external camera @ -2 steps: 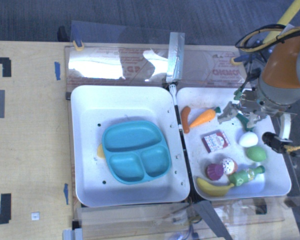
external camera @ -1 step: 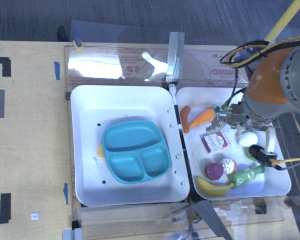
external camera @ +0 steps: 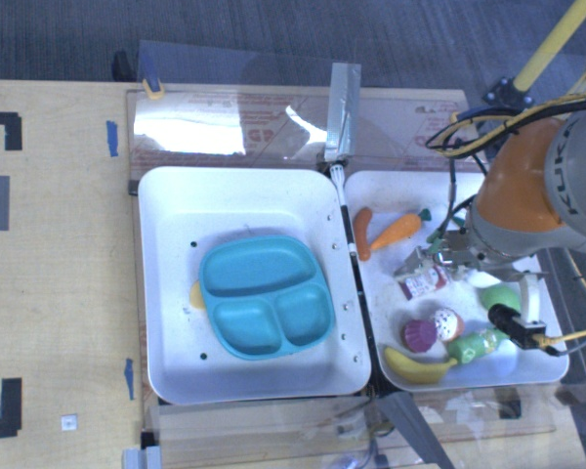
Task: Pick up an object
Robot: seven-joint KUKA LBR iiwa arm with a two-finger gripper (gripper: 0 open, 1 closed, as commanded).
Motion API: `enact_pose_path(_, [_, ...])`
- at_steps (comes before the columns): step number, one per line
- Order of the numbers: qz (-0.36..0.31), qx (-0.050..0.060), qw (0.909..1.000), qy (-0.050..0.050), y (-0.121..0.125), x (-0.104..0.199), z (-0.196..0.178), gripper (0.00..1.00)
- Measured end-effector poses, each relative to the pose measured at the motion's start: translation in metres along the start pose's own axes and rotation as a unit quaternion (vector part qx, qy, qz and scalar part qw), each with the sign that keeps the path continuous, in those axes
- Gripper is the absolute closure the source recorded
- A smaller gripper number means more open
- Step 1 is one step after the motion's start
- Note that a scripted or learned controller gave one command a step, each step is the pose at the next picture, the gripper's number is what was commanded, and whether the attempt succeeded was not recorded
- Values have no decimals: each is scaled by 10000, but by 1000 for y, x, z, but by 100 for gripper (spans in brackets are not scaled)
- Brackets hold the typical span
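Red-and-white packet (external camera: 423, 283) lies in the right bin (external camera: 379, 262), touching or just below the gripper (external camera: 438, 257); can't tell how the pincer stands, too blurred. Carrot (external camera: 395, 232) and orange sausage (external camera: 361, 225) sit just left of the gripper, up-bin. Below the packet: purple ball (external camera: 419, 335), white egg-like toy (external camera: 446, 321), banana (external camera: 415, 366), green toy (external camera: 477, 344). Left bin (external camera: 166, 262) holds a blue divided plate (external camera: 265, 294).

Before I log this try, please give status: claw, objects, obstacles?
Claw low in right bin, above small red-white packet. Carrot, banana lie loose nearby. Blue tray in left bin.
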State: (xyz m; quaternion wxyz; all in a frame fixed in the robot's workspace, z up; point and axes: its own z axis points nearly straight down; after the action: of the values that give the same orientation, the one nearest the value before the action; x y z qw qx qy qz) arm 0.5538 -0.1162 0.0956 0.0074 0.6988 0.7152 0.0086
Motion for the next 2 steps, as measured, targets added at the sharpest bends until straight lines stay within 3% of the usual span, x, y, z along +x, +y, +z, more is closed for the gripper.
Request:
enact_pose_path(1, [30,-34,10000,-57,1,-7,-12,100])
enact_pose_path(2, [-559,81,9984,-3,27,29,-91,100])
